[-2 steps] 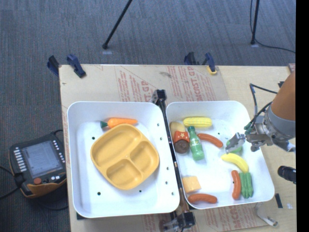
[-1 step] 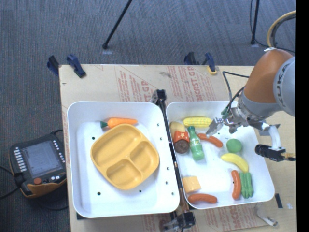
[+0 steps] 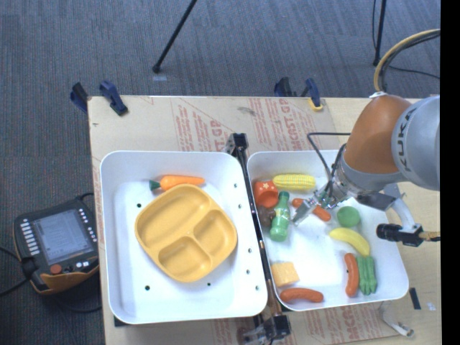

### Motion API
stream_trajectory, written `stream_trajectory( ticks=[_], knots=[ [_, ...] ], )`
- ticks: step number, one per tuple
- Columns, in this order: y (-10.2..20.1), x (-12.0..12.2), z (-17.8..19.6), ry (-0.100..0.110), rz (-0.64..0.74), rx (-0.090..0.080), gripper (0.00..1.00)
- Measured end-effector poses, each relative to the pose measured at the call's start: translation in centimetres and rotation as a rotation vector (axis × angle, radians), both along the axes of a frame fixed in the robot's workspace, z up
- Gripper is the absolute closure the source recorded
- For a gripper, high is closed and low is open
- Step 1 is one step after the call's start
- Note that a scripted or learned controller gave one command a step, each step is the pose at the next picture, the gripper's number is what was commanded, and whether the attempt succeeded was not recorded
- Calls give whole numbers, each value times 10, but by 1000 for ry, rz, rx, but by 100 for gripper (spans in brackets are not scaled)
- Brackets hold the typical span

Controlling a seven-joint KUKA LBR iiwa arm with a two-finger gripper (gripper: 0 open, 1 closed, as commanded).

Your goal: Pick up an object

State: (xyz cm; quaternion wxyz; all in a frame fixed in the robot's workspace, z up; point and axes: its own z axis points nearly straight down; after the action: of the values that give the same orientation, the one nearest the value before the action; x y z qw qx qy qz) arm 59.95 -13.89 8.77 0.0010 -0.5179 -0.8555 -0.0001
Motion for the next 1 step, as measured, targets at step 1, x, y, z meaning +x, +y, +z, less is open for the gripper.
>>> stream_trajectory(
  ticks=[1],
  knots=[
    [9,-47,0,2,-209,0,0]
  ],
)
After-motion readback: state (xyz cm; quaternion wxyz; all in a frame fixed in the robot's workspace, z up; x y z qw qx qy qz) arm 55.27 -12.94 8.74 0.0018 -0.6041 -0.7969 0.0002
